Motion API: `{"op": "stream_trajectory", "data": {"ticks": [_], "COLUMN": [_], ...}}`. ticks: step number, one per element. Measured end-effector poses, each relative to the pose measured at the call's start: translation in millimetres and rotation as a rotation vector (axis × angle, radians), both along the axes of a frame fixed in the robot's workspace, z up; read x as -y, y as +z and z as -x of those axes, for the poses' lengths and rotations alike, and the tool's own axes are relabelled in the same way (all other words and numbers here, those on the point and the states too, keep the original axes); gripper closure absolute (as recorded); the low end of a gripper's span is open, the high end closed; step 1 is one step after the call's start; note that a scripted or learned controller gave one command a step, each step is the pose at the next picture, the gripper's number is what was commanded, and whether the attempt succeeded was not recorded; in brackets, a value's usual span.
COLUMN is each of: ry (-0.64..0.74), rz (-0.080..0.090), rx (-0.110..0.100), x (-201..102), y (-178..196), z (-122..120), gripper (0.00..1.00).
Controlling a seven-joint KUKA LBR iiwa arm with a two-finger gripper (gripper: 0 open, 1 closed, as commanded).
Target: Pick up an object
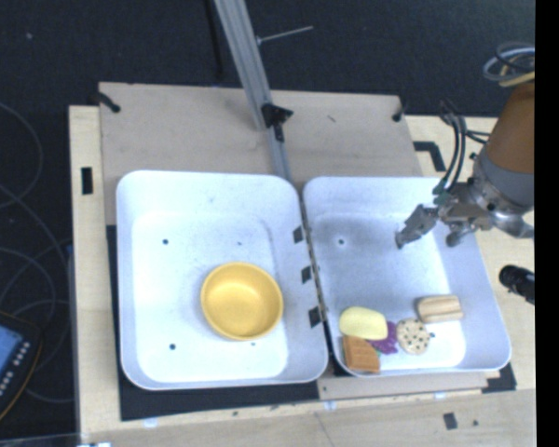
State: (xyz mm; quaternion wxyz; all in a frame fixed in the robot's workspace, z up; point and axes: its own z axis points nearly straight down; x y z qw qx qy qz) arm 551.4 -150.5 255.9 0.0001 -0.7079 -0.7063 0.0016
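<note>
My gripper hangs over the upper right part of the right bin, open, with nothing between its two fingers. Below it, along the bin's near edge, lies a cluster of small objects: a pale yellow lemon-shaped piece, an orange-brown block, a purple piece, a round speckled cookie and a tan bread-like block. A yellow bowl sits upright in the left bin.
A grey metal pole slants from the top of the view down to the gap between the bins. Cables run beside the arm at the right. A tablet lies off the bench at lower left.
</note>
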Motion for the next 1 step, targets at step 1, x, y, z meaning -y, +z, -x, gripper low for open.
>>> {"op": "stream_trajectory", "data": {"ticks": [1], "ry": [0.001], "rz": [-0.001], "rx": [-0.003], "x": [2.2], "y": [-62.3], "z": [5.4], "gripper": [0.0]}}
